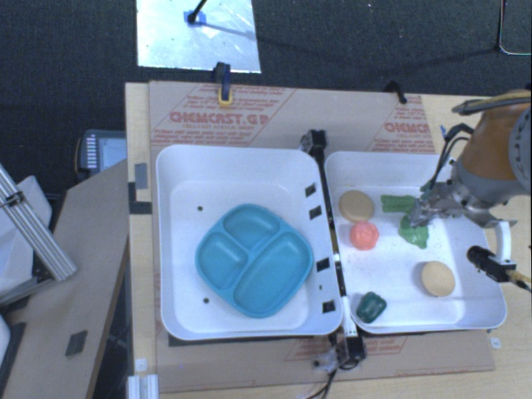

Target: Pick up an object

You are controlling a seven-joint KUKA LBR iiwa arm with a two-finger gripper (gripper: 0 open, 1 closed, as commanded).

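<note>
In the right bin (478, 314) lie a tan round piece (357, 204), a pink-red round piece (364, 235), a long green piece (397, 202), a crumpled green piece (415, 234), a beige oval piece (437, 278) and a dark green piece (371, 307). My gripper (420, 215) reaches down from the right and sits right over the crumpled green piece, at its upper edge. Nothing is lifted off the bin floor.
The left bin (179, 181) holds a blue divided plate (253, 258). A black divider with clips (324, 231) runs between the two bins. The arm's grey body and orange band (499, 144) hang over the right bin's far right side.
</note>
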